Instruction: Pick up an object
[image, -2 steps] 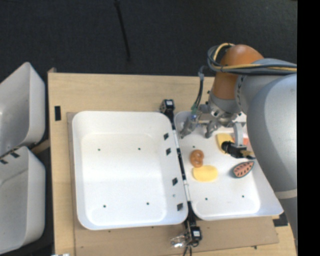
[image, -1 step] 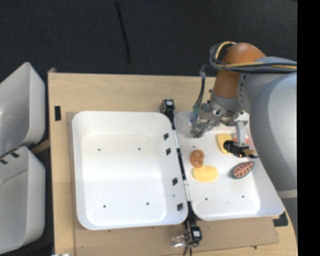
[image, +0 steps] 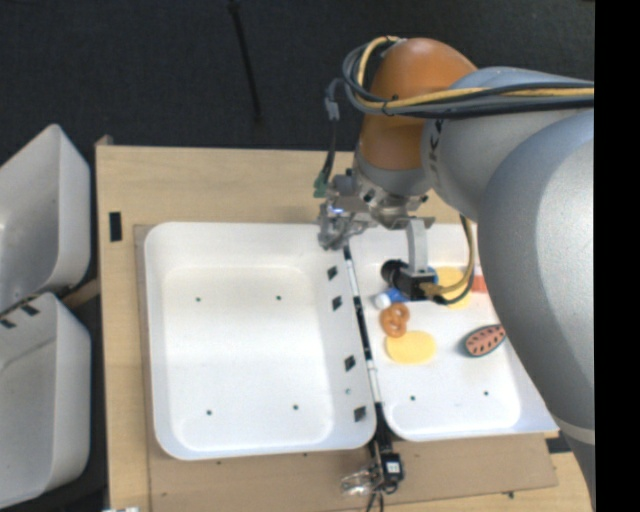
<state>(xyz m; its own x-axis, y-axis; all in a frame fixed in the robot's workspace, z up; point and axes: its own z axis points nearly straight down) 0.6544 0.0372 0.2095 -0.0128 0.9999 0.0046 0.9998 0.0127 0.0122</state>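
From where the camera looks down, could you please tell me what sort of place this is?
Most likely a robotics lab bench set up for grasping trials. A grey arm with an orange band reaches over two shallow white bins on a wooden bench, and the right bin holds small toy-like items such as a pretzel.

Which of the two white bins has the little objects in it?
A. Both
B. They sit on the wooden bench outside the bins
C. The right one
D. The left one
C: the pretzel-shaped piece, the yellow disc and the reddish oval item all lie in the right bin, under the arm.
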